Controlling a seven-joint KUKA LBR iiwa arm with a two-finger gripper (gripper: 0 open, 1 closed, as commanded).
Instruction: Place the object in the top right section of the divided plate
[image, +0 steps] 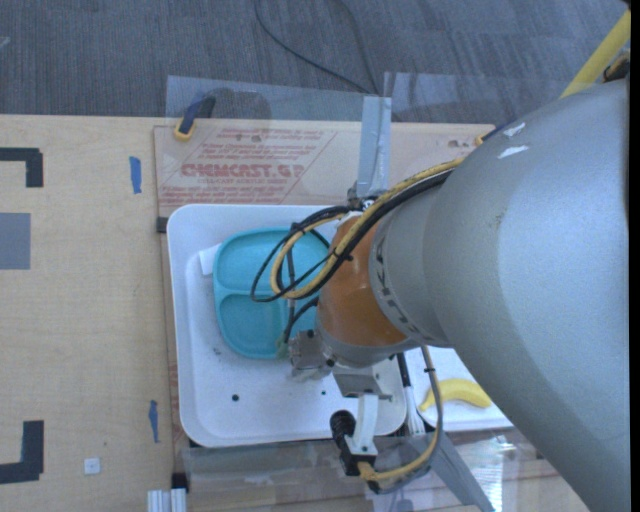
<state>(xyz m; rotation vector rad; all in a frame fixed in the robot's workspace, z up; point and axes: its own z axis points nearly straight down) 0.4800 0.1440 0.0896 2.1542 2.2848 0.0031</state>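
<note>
- Grey arm (520, 270) with orange band covers part of the teal divided plate (250, 310) in the left white bin (190, 330).
- Yellow banana (462, 393) lies in the right bin, near the desk's front edge.
- Pincer hidden; cannot tell its state.

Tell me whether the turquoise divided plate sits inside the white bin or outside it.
Inside: the turquoise divided plate lies flat on the white bin floor, partly hidden by the arm.
</note>
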